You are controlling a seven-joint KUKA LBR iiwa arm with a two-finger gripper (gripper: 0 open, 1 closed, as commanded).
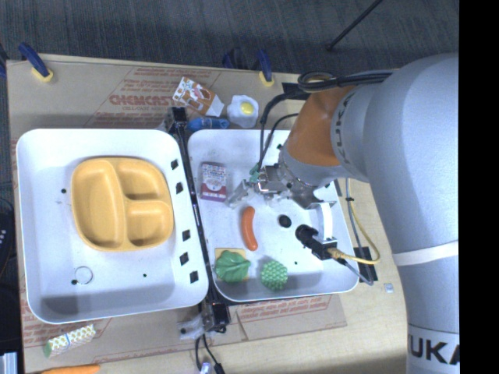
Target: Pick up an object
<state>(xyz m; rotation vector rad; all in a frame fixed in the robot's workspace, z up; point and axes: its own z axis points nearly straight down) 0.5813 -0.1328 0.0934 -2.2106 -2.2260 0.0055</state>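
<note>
In the right bin (331, 283) lie an orange sausage-shaped toy (249, 227), a dark red packet (213, 180), a green leafy toy (232, 266) and a green knobbly ball (273, 273). My gripper (251, 187) hangs low over the bin's middle, just above the upper end of the orange sausage and right of the red packet. Its metal fingers point left and down. Nothing shows between them.
A yellow divided tray (121, 201) fills much of the left bin (35, 279). Behind the bins lie a small printed box (192, 94), a blue item (209, 122) and a yellow-white item (244, 109). A wrapped candy (70, 339) lies at the front left. The arm covers the right bin's right side.
</note>
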